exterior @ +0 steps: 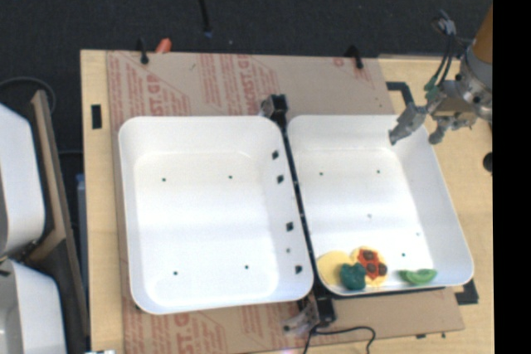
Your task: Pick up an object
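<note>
While the arm (477, 54) reaches in from the right edge, its gripper (419, 128) hangs over the upper right corner of the right bin (431, 178). Two fingers show: one grey finger (403, 127) slants down-left over the bin's back rim, the other sits nearer the wrist by the bin's right rim. They look spread apart w/ nothing between them, tho the view is soft there, so that's approx. Cables run up from the wrist.

Objects to pick sit at the near (bottom) end of the right bin, well apart from the gripper. A pale yellow round piece (333, 268) lies by the bin's near left corner. On or just beside it is a dark green lump (353, 278), and touching that an orange-and-dark item (370, 260); can't tell exactly what these are. A small bright green piece (419, 276) lies to their right, near the front rim, apart from the cluster.

Left bin (141, 178) sits beside the right one, the two meeting along a dark strip w/ clips (282, 178). Both rest on a brown cardboard sheet (207, 87) w/ red print, on a pale wooden bench (99, 203).
</note>
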You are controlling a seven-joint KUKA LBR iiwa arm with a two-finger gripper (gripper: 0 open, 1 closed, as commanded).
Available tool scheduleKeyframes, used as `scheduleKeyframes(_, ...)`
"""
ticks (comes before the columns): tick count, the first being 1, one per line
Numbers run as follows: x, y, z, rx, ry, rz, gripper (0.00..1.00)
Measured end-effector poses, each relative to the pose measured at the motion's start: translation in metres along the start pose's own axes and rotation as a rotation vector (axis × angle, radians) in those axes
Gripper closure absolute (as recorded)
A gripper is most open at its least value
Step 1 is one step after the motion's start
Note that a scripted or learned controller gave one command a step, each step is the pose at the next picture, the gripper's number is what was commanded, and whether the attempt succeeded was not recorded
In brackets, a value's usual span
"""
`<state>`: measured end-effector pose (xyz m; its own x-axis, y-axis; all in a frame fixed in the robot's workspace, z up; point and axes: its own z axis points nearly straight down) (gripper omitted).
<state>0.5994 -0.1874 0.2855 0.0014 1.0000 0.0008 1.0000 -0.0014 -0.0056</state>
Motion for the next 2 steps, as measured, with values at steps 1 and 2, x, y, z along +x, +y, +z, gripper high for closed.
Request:
scheduleKeyframes(1, 0.000, 0.001, -0.004, -0.007, -0.001, -0.001, 0.00)
scheduleKeyframes(2, -0.002, -0.006, 0.041, -0.002, 0.000, 0.000, 0.00)
